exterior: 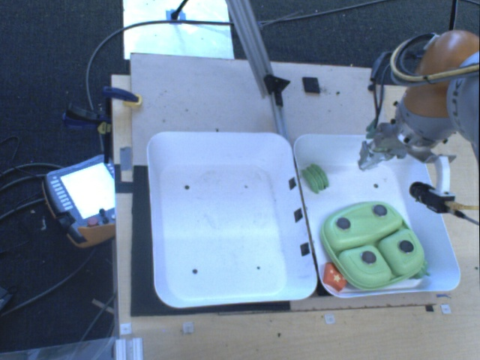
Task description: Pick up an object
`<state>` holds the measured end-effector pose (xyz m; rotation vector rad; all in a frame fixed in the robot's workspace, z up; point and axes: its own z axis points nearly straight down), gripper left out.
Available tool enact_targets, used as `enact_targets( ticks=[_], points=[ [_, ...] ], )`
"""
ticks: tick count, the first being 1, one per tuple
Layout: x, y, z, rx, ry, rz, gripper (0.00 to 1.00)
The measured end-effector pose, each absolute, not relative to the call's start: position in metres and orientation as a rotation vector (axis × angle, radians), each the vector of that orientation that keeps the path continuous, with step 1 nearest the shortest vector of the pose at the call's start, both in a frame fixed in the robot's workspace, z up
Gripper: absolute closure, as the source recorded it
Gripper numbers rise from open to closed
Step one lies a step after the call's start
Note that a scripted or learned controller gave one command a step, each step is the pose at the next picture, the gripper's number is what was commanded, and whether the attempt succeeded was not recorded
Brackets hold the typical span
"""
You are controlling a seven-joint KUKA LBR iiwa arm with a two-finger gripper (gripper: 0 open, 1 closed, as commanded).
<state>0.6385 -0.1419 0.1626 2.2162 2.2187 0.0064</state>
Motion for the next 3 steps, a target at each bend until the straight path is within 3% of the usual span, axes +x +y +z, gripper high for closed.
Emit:
enact_targets(
  ticks=[2, 3],
  points=[
    [0.645, -0.143, 0.248, 2.211, 2.224, 0.006, 1.00],
    [0.646, -0.086, 0.236, 2.210, 2.232, 0.004, 1.00]
  ],
)
